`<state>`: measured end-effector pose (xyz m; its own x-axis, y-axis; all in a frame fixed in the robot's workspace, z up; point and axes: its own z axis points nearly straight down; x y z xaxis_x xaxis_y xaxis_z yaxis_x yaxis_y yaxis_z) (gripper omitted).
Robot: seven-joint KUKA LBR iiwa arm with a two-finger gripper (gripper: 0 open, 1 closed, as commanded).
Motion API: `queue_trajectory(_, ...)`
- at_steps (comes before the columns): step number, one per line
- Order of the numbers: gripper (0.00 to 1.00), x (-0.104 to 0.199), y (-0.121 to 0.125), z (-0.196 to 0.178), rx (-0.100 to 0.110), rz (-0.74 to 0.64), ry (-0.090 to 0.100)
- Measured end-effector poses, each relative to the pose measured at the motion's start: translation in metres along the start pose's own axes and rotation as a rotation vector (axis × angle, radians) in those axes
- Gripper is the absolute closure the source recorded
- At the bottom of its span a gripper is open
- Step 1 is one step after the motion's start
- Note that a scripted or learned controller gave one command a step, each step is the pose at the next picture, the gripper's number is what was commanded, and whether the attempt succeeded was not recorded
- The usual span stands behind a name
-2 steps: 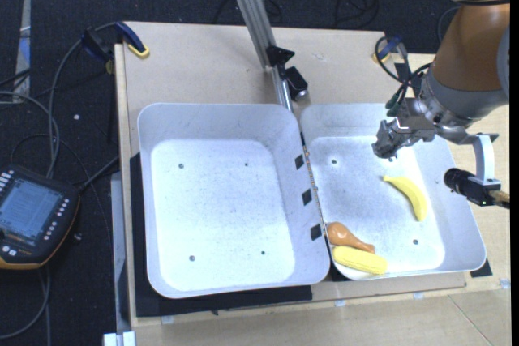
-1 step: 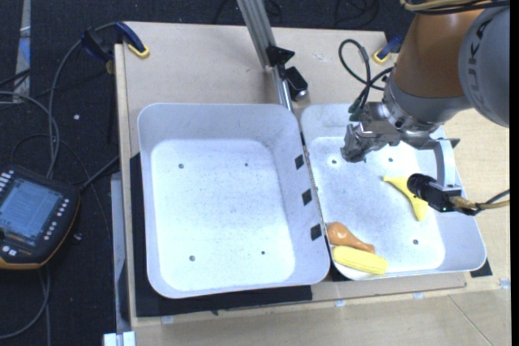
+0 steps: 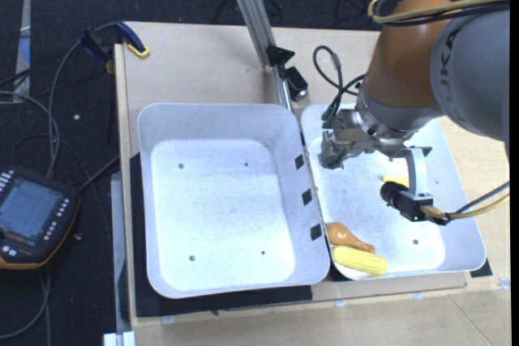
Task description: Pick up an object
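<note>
Hovering over the right bin [image 3: 454, 174], nothing visibly taken yet.

From where I stand, the pincer [image 3: 331, 151] hangs by that bin's left wall; open or closed, I cannot tell. The corn [image 3: 361, 259] and an orange piece [image 3: 347, 236] lie touching in the near corner, well short of it.

A pale tan wooden bench [image 3: 203, 61] carries it all. Sitting directly on it, side by side, are two shallow white plastic bins with rounded corners: the left bin [image 3: 162, 174] lies on a black mat [image 3: 139, 300] that peeks out along its near and left edges, and the right bin [image 3: 454, 255] touches it along the middle seam. At the bench's far left corner, a blue and yellow clamp [image 3: 130, 38] grips the edge.
</note>
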<state>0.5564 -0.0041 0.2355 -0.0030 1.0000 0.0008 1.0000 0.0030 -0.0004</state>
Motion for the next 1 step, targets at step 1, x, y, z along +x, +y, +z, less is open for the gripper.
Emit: queue_trajectory(1, 1.00, 0.0516, -0.0044, 0.0089, 0.000, 0.000, 0.000)
